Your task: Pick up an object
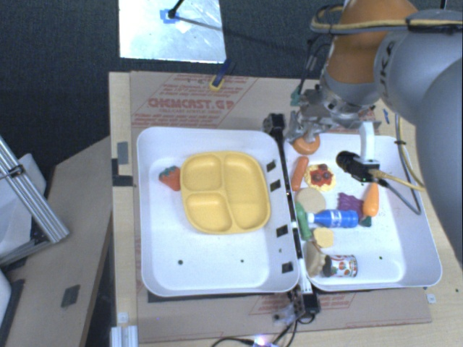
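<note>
Cardboard (192, 101) underlies both bins (155, 215), seemingly taped.

Arm (405, 49) cut off at right edge; hand (307, 132) fingertips unclear.

My grey arm (412, 56) reaches in from the upper right, orange band up, gripper (307, 132) lowered centre-right.

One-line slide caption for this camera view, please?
Claw hovers over an orange toy in the right bin; yellow tray sits left.
</note>
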Available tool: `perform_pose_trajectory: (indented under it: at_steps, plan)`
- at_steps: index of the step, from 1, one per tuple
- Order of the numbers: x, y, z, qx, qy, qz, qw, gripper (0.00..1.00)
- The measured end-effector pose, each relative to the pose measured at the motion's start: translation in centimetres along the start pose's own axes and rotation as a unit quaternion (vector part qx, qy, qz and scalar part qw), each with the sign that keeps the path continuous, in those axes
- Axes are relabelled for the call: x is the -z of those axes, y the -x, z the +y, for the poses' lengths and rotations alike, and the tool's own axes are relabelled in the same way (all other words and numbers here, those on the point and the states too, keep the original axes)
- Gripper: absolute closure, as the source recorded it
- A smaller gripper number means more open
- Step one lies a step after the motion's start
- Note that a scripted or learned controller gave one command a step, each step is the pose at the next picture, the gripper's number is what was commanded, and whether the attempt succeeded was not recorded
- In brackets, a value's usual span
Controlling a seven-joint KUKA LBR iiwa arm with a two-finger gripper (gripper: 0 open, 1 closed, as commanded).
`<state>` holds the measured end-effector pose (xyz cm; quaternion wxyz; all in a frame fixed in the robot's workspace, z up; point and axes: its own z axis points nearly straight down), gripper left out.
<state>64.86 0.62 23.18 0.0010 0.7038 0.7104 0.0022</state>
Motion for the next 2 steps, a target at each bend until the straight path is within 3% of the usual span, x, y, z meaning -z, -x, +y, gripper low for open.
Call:
perform_pose_trajectory:
  at_steps: [1, 2]
  plan:
    - [0.2, -4.7, 1.1, 0.0, -0.001, 0.0, 1.0, 1.0]
    - [-1.0, -4.2, 1.0, -0.004, -0.002, -0.001, 1.0, 1.0]
